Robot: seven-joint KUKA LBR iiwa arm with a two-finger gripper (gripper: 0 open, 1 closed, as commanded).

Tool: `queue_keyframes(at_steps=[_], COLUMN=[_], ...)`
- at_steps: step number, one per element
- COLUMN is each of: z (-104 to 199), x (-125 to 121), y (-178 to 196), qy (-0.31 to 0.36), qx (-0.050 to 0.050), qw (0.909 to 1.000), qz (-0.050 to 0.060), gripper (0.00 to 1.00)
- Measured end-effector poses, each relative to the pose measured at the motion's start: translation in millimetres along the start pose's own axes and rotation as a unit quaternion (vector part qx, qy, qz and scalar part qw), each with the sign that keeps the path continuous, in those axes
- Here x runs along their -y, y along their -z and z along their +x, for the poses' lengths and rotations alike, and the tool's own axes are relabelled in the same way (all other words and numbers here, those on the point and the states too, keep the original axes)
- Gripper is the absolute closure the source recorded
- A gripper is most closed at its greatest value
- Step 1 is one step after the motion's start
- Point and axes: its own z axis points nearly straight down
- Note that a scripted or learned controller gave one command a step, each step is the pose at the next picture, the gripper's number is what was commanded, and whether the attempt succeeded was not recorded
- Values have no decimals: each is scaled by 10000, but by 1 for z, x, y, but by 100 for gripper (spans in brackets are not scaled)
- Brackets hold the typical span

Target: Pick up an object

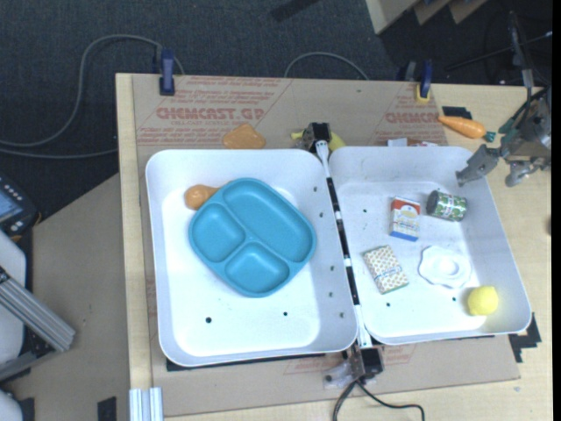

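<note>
My gripper (493,170) hangs over the back right corner of the right bin (500,235), its fingers (472,168) spread open with nothing between them. Just in front and to the left of it lies a green can (447,205) on its side. Further left is a small red, white and blue box (404,218). A patterned box (385,268), a toy fried egg (443,267) and a yellow lemon (481,301) lie toward the front of that bin.
The left bin (175,305) holds a blue divided plate (252,235) and a small orange item (200,196) at its back edge. On the bench behind the bins lie an orange lump (244,137), a yellow-black object (317,135) and a toy carrot (463,127).
</note>
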Motion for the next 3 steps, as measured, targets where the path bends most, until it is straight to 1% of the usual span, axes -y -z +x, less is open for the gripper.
queue_keyframes(at_steps=[1, 2, 3], z=[47, 66, 82], x=[-70, -37, -38], y=[-63, -141, -162], qy=[34, 5, 10], qx=[6, 12, -5], qw=[10000, 10000, 10000], qz=[-26, -31, 12], gripper=[0, 0, 0])
